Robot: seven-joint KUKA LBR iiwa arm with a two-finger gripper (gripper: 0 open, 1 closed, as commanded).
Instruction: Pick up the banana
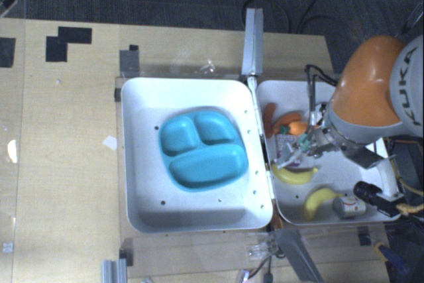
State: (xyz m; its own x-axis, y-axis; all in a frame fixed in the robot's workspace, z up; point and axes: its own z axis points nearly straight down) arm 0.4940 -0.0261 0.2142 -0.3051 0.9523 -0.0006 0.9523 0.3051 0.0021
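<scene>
Camera view: 2 white bins. Left bin [142,209] holds blue 3-compartment tray [201,148]. Right bin [291,214] holds 2 yellow bananas and orange-red items [281,120] above jaws. Gripper [296,154] just above curved banana [295,174]; second banana [318,200] below, farther off. Jaw state: cannot tell.

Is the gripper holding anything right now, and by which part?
Cannot be told. The gripper sits low in the right white bin, just above the yellow banana, but its tips are too blurred to show a hold.
</scene>
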